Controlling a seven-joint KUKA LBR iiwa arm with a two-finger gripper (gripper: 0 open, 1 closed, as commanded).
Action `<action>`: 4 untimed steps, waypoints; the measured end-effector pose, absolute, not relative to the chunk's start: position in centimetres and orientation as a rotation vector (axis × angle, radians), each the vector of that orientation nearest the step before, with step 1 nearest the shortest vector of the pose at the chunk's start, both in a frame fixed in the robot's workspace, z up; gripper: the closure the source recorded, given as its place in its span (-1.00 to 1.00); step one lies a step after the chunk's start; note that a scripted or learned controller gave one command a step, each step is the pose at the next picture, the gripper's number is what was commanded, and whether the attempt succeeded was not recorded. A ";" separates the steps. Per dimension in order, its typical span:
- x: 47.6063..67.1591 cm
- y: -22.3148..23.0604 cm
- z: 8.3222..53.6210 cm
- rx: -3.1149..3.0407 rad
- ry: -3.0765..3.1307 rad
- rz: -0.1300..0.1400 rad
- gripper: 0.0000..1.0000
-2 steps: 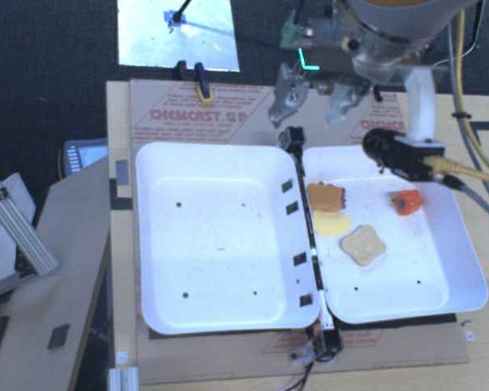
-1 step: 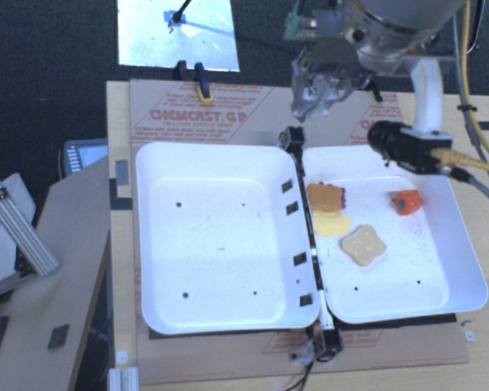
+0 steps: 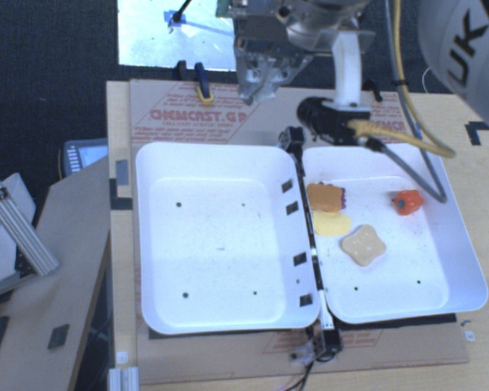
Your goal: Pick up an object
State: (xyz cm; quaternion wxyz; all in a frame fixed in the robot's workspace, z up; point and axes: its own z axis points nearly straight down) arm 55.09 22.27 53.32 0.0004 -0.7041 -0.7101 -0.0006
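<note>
Toast-shaped piece (image 3: 363, 245) lies in the right bin (image 3: 460, 275); end effector (image 3: 257, 88) hangs high, grip state unclear.

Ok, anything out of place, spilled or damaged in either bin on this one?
Nothing stands out. The right bin holds four small items lying apart or just touching: an orange block, a yellow disc, a tan toast-shaped piece and a red piece. The gripper hangs above the bench behind the left bin.

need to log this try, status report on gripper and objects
Gripper high above the bins' far edge, nothing between its fingers. Orange block, yellow disc, tan piece, red piece lie in right bin. Nothing blocking them.
</note>
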 end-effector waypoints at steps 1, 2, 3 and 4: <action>50.0 17.8 53.5 -2.222 -2.220 -0.001 1.00; 56.0 22.7 53.4 -2.214 -2.230 -0.005 1.00; 58.7 23.5 53.5 -2.219 -2.227 -0.005 1.00; 62.5 23.4 53.5 -2.223 -2.223 -0.005 1.00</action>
